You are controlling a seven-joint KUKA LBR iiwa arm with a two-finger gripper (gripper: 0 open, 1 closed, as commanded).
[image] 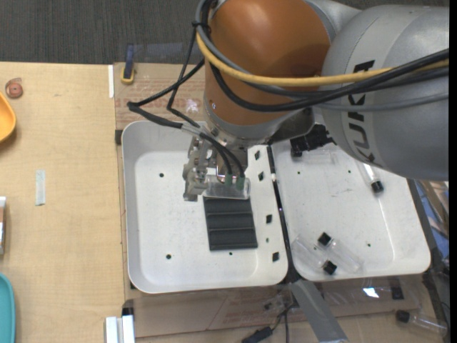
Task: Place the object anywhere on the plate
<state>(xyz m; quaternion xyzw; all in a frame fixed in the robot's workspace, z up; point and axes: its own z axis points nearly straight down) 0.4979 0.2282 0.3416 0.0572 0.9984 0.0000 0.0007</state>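
Since the brown wrist dome hides much of the scene, I report what I can make out.

Object: a dark ribbed slab (230,222) lies flat on the floor of the left bin (143,263), towards its right wall. I take this for the task's thing, though it could be a fixture.

End effector (207,181): it hangs just above the slab's upper edge, a small clear piece (230,186) close by it. From up here I cannot tell whether it is spread or closed, or whether it grips anything.

Plate: I cannot pick one out with certainty.

Right bin (421,256): small dark bits (329,267) and a clear item (314,252) lie loose near its front.

Arm (385,91): it reaches in across the right bin, cables (214,56) looped round the dome.

Desk (64,191): pale wood beside the left bin, an orange item (4,120) at its edge.

Judgement: I read the low pose over the slab as a grasp attempt.
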